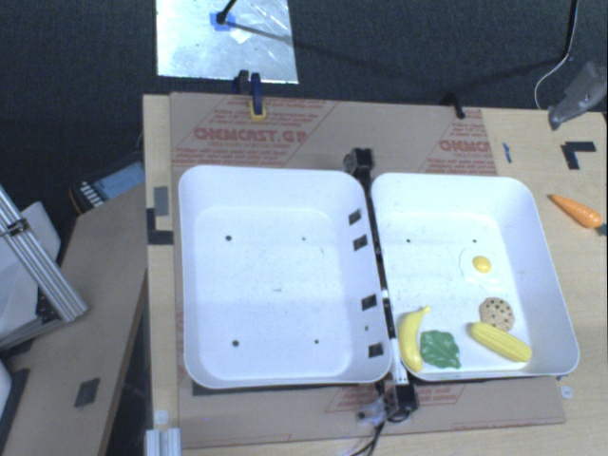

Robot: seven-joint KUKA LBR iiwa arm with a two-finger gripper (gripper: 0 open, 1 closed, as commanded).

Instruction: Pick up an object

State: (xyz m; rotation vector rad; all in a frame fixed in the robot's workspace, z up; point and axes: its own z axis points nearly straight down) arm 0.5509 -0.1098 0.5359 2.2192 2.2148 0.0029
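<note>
Banana (pixel 411 338), green leaf (pixel 440 350) — touching, right bin (pixel 532 255)

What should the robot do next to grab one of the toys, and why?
Probably swing in over the right bin and line up above the corn. All the toys sit near that bin's front edge: banana, green leaf, cookie, fried egg. The corn lies apart from the banana and leaf, so it looks easier.
</note>
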